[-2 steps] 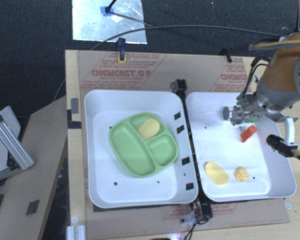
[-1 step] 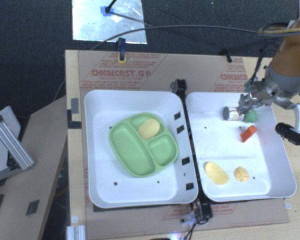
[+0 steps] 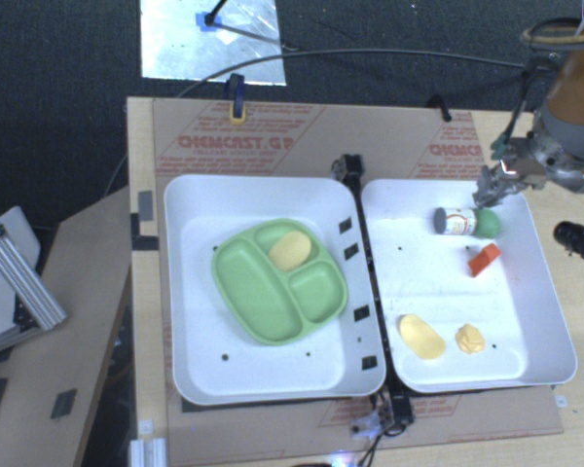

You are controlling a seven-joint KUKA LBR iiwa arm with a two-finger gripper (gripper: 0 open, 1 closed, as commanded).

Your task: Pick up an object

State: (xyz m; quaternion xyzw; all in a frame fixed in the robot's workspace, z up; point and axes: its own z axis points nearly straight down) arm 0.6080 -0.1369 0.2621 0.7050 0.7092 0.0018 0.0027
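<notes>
Trouble looms if you close now: the jaws (image 3: 491,189), whose spread I cannot tell, hover at the right bin's (image 3: 555,358) far edge above the small bottle (image 3: 465,223) lying on its side, which could roll away when nudged.

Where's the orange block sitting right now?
The orange block lies in the right bin, toward its far right side, just below the small bottle and apart from it.

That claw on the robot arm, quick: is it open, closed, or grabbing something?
Gripper: cannot be told; it hangs at the far edge of the right bin, just above the small bottle with the green end.
</notes>
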